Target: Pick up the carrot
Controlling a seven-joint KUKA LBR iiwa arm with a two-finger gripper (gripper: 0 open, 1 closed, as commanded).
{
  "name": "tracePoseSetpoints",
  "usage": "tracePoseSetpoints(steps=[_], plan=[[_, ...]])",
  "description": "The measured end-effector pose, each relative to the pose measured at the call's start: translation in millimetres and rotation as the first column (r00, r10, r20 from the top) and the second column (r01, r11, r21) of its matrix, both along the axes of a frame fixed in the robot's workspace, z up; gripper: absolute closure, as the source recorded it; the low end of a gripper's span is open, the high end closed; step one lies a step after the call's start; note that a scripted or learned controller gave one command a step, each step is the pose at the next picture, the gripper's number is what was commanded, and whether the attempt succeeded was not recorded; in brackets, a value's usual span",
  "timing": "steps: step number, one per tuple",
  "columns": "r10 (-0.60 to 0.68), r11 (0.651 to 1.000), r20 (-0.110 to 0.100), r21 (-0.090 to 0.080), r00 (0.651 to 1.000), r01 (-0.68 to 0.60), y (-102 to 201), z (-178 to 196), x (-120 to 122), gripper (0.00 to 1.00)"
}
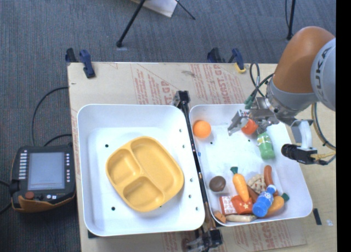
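The carrot [240, 185], orange with a green top, lies in the right bin [230, 147] near its front, among other toy foods. My gripper [249, 125] hangs over the back part of that bin, well behind the carrot and apart from it. Its fingers [235, 124] look spread open. A red round toy [250, 128] shows just below the gripper, and whether they touch is unclear. The arm's orange band [301, 59] rises to the right.
An orange ball [202, 129] sits at the right bin's back left and a green piece [265, 146] just right of the gripper. A brown ball [217, 183], a sausage [267, 173] and a blue bottle [263, 202] crowd the carrot. A yellow divided plate [144, 173] lies in the left bin [93, 136].
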State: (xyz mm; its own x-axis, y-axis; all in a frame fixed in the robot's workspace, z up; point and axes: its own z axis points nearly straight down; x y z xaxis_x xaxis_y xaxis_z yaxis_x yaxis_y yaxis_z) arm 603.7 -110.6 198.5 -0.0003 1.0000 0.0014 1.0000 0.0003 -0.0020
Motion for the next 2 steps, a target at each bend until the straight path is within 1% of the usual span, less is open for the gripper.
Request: tracePoseSetpoints(steps=[1, 2], plan=[[0.155, 0.988, -0.001, 0.001, 0.988, -0.155, -18.3, -106.1, -55.6, 0.0], [0.15, 0.989, 0.0, 0.001, 0.989, -0.15, -19.3, -95.9, -55.3, 1.0]])
